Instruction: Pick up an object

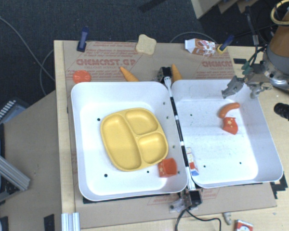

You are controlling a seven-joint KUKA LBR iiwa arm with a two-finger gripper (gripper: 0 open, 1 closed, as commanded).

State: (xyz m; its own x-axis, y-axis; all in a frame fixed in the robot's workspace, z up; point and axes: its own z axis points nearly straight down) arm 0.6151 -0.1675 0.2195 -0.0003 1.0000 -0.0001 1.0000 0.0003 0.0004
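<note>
Above right bin (pixel 260 148), near its far rim, gripper (pixel 243 86) hovers, fingers spread open, holding nothing. Sausage (pixel 228 109) lies just below gripper inside bin, red piece (pixel 230 124) touching it. Gripper probably lines up for descent on sausage.

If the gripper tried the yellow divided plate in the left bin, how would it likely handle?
The yellow plate looks rigid and probably light. Lying flat, it shouldn't roll. Its smooth, low rim may slip from the fingers.
</note>
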